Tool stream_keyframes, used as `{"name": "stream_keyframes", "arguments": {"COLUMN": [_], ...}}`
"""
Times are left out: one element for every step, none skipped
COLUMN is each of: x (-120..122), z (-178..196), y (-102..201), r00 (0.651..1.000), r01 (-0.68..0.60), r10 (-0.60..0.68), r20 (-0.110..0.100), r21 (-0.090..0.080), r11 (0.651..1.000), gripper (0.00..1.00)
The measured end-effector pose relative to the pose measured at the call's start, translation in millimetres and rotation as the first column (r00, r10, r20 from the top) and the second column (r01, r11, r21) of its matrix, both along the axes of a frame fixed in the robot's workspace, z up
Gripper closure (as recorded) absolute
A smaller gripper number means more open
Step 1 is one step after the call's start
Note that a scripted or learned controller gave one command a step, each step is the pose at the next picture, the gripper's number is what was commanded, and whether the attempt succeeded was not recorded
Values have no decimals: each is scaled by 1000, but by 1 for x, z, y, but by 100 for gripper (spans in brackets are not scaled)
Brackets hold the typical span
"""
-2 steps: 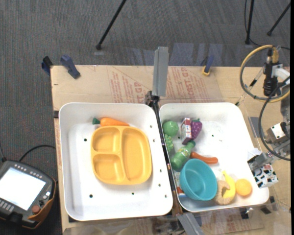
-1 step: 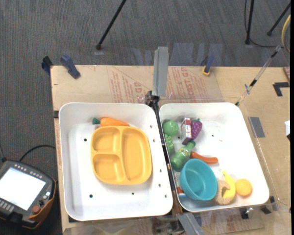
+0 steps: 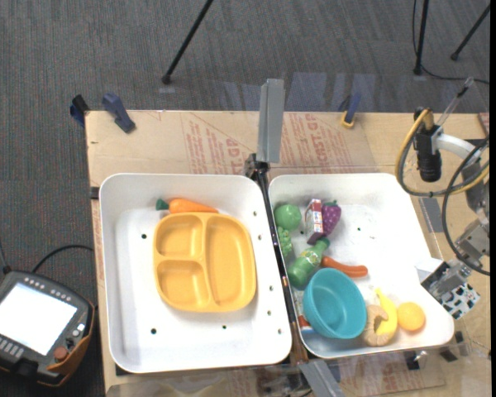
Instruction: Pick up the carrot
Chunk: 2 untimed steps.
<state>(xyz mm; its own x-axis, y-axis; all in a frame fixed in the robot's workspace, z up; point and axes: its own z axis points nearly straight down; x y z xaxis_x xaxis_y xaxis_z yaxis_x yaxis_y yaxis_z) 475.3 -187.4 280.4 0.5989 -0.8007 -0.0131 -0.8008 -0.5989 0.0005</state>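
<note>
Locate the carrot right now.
The carrot lies in the left bin, at its far edge, touching the yellow divided plate.

carrot (image 3: 188,206): its lower side is hidden behind the yellow tray (image 3: 205,261); the green end is too small to make out.
arm (image 3: 459,222): cut off by the right edge, with just wires and a few grey bits to see.
pincer (image 3: 451,289): a checkered part sits by the right bin's (image 3: 380,190) rim; it is too blurry to make out.
blue bowl (image 3: 336,303): it hides part of the red thing (image 3: 303,322) at its left.
green bottle (image 3: 307,263): its label is too small to read.
red box (image 3: 315,216): too small to tell what it is.
screen box (image 3: 33,325): cut off at the left edge.
worktop (image 3: 190,139): its front is cut off at the bottom.
</note>
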Motion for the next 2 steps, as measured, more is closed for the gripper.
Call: {"name": "stream_keyframes", "arguments": {"x": [1,20], "z": [-141,-58], "y": [-5,-13], "r00": [998,975], "r01": [-61,-223], "r10": [61,223], "r20": [4,9], "r21": [0,-5], "r11": [998,975], "gripper": [100,100]}}
